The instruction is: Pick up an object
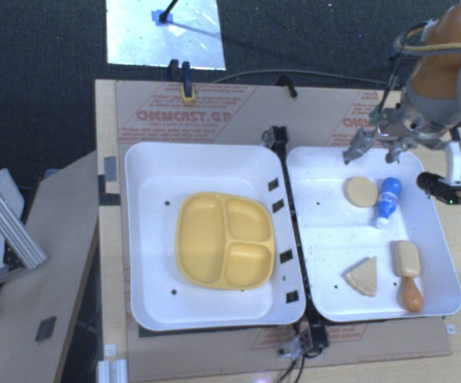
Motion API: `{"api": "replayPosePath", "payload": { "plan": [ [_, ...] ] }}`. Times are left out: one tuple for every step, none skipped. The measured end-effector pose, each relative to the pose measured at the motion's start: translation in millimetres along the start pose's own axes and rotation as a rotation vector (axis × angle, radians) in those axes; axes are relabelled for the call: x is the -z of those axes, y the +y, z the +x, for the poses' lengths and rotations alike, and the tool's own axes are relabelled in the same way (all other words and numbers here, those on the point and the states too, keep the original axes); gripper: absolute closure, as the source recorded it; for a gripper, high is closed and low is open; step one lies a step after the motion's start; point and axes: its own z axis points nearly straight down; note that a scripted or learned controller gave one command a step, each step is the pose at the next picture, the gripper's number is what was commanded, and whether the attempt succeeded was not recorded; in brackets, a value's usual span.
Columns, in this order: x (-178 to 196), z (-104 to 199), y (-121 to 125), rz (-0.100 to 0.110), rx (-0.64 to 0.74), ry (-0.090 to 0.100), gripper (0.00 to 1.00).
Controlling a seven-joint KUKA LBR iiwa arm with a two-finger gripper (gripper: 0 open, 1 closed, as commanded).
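- Right bin (pixel 326 294) — a shallow white plastic tray with rounded corners; it carries four small items.
- Round biscuit (pixel 361 191) — a flat tan disc with a matt surface, near the bin's far edge.
- Blue bottle (pixel 387 201) — a small glossy bottle with a white cap end, lying on its side just beside the biscuit.
- Wedge (pixel 363 276) — a pale tan triangular piece near the bin's front edge.
- Corn dog (pixel 407 274) — a cream block with an orange-brown rounded end, at the front right corner.
- Left bin (pixel 151 214) — holds a yellow, smooth plastic plate (pixel 224 240) with three compartments.
- Gripper (pixel 372 145) — above the right bin's far edge, its two fingers spread apart and holding nothing.
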Motion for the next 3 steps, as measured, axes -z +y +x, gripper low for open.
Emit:
{"api": "replayPosePath", "payload": {
  "plan": [
    [-48, 8, -5, 0.003, 0.002, 0.001, 0.0],
    [-91, 2, -2, 0.002, 0.0, 0.0, 0.0],
    [-116, 3, 1, -0.005, 0.002, -0.002, 0.0]
  ]
}}
